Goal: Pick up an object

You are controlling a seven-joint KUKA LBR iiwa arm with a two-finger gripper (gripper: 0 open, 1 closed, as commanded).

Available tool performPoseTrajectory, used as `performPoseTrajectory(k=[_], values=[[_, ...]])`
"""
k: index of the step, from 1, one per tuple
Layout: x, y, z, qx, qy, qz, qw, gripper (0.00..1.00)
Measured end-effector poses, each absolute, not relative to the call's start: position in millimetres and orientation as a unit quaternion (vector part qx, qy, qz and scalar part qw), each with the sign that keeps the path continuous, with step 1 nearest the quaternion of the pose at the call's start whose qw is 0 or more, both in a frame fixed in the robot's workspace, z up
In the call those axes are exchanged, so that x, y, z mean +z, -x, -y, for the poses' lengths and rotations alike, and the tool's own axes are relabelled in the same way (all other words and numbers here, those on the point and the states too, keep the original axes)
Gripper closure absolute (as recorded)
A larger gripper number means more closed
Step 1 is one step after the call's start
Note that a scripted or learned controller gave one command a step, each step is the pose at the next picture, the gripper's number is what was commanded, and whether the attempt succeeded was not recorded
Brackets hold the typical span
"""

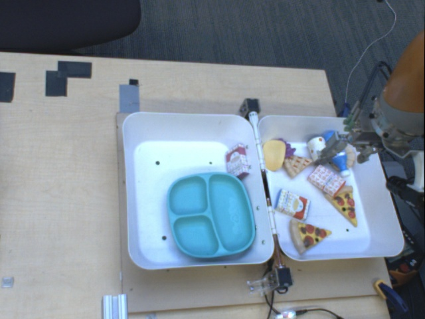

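Left of the gripper, same bin: yellow toy, waffle piece, pink packet just below-left. Blue-white toy touching gripper's upper-left. Whether the gripper is spread or pinching: cannot tell.

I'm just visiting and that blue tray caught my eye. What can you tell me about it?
The blue tray is a light turquoise divided plate, plastic by its look, with rounded corners and three compartments: one long section on the right and two smaller ones on the left. It lies flat and slightly turned in the left white bin, toward the near edge. A small red-and-white packet lies just beyond its far corner; whether they touch is hard to tell.
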State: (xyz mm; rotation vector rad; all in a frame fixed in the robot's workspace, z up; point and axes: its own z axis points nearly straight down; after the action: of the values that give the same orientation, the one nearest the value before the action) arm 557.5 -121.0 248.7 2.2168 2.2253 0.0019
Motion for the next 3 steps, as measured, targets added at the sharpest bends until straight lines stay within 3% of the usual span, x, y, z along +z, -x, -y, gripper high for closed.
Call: performPoseTrajectory(k=[1,2,3], values=[[115.4,-594.9,117.9,0.0010,-0.706,-0.709,0.001,0.00],[86.7,-612.1,89.9,0.0036,-0.705,-0.709,0.004,0.00],[97.6,-613.6,90.9,0.0047,-0.706,-0.708,0.005,1.00]])
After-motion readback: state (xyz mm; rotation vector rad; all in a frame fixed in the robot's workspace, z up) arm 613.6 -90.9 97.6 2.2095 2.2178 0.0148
